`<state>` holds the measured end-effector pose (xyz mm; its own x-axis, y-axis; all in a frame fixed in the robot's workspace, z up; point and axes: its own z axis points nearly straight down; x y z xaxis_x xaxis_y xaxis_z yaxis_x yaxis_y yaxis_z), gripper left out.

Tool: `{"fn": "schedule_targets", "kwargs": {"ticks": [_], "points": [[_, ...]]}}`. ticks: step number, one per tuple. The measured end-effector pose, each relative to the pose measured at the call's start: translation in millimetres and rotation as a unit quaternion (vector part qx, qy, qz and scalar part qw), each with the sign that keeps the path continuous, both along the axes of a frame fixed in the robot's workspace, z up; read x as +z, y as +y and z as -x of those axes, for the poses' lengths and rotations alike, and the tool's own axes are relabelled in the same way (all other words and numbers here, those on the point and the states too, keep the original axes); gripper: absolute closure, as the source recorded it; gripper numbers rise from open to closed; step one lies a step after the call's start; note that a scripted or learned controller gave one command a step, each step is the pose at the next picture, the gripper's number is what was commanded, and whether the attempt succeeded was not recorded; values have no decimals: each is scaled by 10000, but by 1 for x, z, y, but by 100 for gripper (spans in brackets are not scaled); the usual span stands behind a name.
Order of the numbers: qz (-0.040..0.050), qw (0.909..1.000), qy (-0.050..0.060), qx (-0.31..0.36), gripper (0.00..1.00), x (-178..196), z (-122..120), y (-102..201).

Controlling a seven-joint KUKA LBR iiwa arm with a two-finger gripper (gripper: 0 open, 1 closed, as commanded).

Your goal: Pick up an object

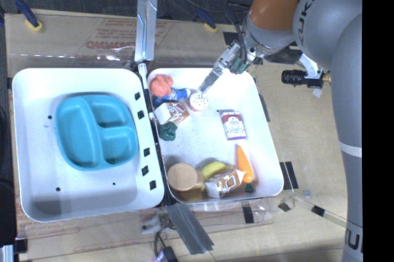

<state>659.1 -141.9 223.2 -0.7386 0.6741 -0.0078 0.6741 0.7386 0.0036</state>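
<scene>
Jaws unreadable — tips over shaker (198,101)

A tan bench (301,131) holds two white bins side by side. The left bin (31,150) and the right bin (261,125) touch along a taped seam.

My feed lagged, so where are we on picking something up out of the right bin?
Done: the hand is over the right bin, its tip by the small round speckled item. In hand: nothing visibly gripped. Left: close on an item and lift it; the red packet, carrot and tan cup all lie in the bin.
</scene>
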Motion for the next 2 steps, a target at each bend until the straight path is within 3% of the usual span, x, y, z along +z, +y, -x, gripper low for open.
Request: {"fn": "schedule_targets", "kwargs": {"ticks": [1, 2], "points": [[-5, 9901, 42, 1402, 0, 6, 20, -5], [-15, 9966, 62, 820, 0, -91, 74, 26]]}}
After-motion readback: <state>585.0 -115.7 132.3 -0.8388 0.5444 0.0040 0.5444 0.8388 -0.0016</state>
